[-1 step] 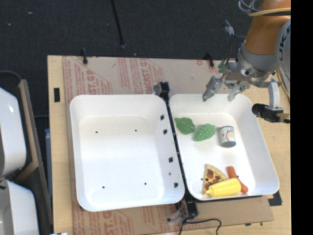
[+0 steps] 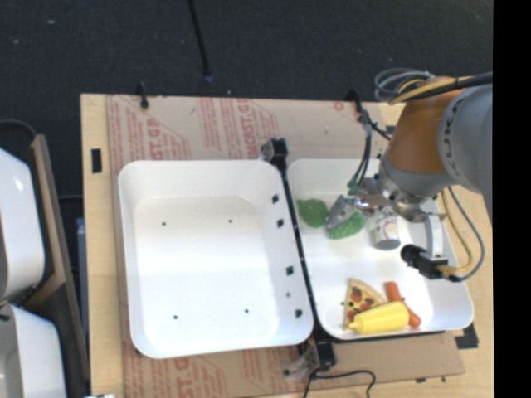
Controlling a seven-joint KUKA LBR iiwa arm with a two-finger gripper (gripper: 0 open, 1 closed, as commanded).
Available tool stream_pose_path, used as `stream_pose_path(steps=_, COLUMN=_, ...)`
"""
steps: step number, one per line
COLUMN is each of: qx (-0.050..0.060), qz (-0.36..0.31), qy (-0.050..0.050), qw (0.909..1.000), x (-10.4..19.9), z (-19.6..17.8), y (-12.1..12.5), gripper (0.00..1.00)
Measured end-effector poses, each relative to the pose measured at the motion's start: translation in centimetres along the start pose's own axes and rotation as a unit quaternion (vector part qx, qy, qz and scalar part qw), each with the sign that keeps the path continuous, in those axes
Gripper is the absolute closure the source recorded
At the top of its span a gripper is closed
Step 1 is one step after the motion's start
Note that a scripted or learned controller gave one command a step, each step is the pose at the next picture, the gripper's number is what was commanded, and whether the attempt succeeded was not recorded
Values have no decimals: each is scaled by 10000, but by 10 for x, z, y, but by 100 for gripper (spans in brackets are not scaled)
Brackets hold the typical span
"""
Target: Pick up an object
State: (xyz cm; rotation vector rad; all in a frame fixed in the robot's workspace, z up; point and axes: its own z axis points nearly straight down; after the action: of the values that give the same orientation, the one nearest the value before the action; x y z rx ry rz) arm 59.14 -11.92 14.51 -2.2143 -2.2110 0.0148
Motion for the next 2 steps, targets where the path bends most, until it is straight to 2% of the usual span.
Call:
stream_pose_path(steps=1, qx=-43, qz=-7, qy=-5, qw=10000, x=4, z=50, y=12, gripper=0)
stream_pose_path(steps=2, qx=-30, qz=0, qy=-3, qw=10000, x=3, z=42, y=12, gripper=100)
